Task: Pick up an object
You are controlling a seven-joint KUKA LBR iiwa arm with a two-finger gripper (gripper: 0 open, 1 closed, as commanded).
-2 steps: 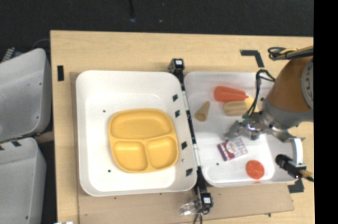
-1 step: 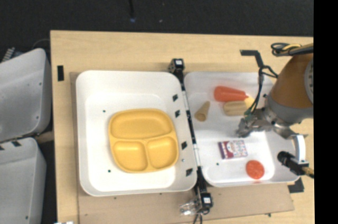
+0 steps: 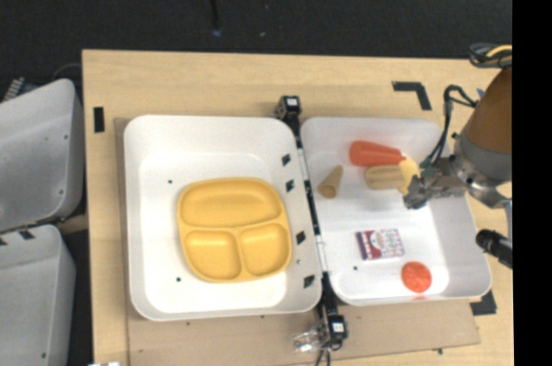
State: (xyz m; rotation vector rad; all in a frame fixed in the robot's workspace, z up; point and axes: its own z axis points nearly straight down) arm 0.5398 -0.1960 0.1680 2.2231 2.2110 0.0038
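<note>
The right bin [image 3: 448,269] holds an orange carrot-like piece [image 3: 375,154] at its back, a tan and yellow bread-like piece [image 3: 388,176] just in front of it, a small tan cone [image 3: 331,180] near its left wall, a small printed packet [image 3: 380,244] in the middle and a red-orange round piece [image 3: 417,276] at the front. My gripper [image 3: 419,190] hangs low at the right end of the tan and yellow piece, touching or nearly touching it. Nothing shows between its fingers.
The left bin [image 3: 147,269] holds a yellow three-compartment plate [image 3: 233,228]. The arm's orange band [image 3: 492,118] and grey wrist cover the right bin's right side. Black clips line the divider between the bins. Grey boxes stand off the bench at the left.
</note>
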